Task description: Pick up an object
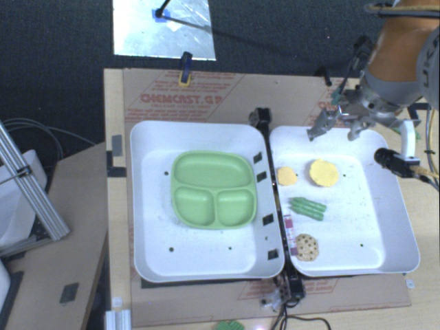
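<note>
1. Nearest the front edge of the right bin [395, 253] sits a speckled cookie [306, 247], right by the divider, w/ a small pink-labelled item [288, 223] just above it; print too small to read.
2. Mid-bin: green bean pods [307, 207] lie at a slant. Behind them, a small yellow round piece [287, 177] and a bigger yellow round piece [324, 173] sit side by side, apart. All loose, scattered and clear of each other, prob. so any one can be grabbed alone.
3. Left bin [148, 184] holds a green divided tray [212, 190], 3 compartments, roughly centred.
4. Far right corner: the gripper [339, 124] hangs over the right bin's back rim, fingers spread apart, nothing between them. Closest candidate looks like the bigger yellow piece, nearer the front than the gripper and apart from it; pick not begun, I'd say.
5. Behind the bins: cardboard [189, 95] under them reads "CHEMCAST" in red, rest illegible.
</note>
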`<state>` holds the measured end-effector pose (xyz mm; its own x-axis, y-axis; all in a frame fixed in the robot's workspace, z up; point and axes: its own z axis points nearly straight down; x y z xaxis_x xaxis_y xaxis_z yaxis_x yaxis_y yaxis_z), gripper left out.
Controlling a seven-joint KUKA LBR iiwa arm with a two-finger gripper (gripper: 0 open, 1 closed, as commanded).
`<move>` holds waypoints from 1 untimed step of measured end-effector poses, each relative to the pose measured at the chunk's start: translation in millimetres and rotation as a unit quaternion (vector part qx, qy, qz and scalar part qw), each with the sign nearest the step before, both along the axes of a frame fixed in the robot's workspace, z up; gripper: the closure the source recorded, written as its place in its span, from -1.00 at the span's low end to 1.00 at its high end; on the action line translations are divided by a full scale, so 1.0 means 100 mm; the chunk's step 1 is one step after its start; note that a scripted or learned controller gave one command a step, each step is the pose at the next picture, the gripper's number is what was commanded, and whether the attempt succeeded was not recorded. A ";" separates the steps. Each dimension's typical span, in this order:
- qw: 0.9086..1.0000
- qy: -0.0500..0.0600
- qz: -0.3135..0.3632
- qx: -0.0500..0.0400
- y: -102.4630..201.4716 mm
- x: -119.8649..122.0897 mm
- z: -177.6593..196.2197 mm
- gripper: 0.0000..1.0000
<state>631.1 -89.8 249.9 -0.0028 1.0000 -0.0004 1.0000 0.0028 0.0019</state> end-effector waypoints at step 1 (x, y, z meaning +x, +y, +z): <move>1.000 0.003 -0.002 0.000 -0.37 -0.07 -0.90 -1.00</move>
